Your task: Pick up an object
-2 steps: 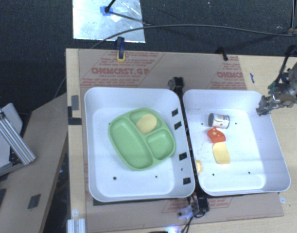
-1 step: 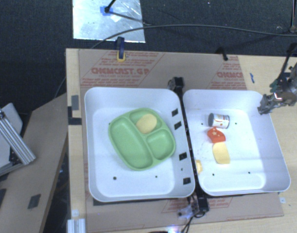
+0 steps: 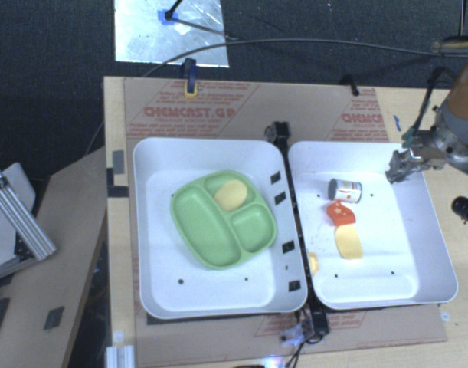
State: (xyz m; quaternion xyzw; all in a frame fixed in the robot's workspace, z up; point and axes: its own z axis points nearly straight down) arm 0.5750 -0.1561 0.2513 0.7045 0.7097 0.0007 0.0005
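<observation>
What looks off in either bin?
Two things. The small can in the right bin lies on its side, not upright. A small yellow piece sits wedged at the seam between the bins. The green tray in the left bin sits rotated, askew to the walls.

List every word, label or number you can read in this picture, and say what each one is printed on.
"CHEMCAST GP": red print on the brown sheet under the bins, behind the left bin.
A like red print behind the right bin: too blurred to read.
The small can: label too small to read.
</observation>
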